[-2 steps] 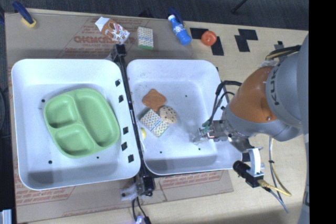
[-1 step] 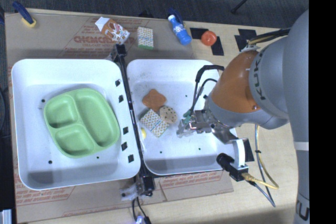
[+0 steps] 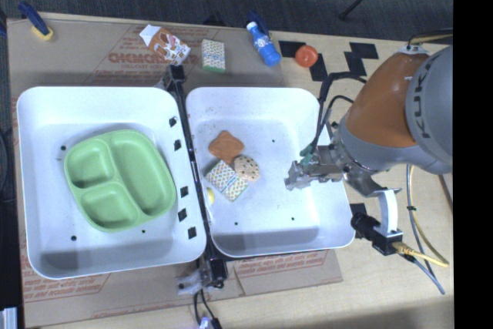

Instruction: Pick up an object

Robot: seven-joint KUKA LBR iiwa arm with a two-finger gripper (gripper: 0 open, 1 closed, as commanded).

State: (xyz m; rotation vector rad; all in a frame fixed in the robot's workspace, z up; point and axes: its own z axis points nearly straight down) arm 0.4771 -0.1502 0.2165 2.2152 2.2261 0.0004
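In the right bin [image 3: 254, 239] lie three small objects close together: an orange-brown piece [image 3: 226, 144], a patterned block [image 3: 224, 179] and a speckled round cookie-like piece [image 3: 246, 167]. A small yellow bit [image 3: 209, 196] sits by the bin's left wall. My gripper [image 3: 302, 175] hangs over the right part of this bin, to the right of the objects and apart from them. Nothing shows between its fingers.
The left bin [image 3: 38, 243] holds a green divided plate [image 3: 118, 179]. Behind the bins on the cardboard lie a wrapped snack [image 3: 164, 45], a patterned box [image 3: 213, 55], a blue bottle [image 3: 264, 45], an orange ball [image 3: 306, 55] and a blue-yellow clamp [image 3: 35, 21].
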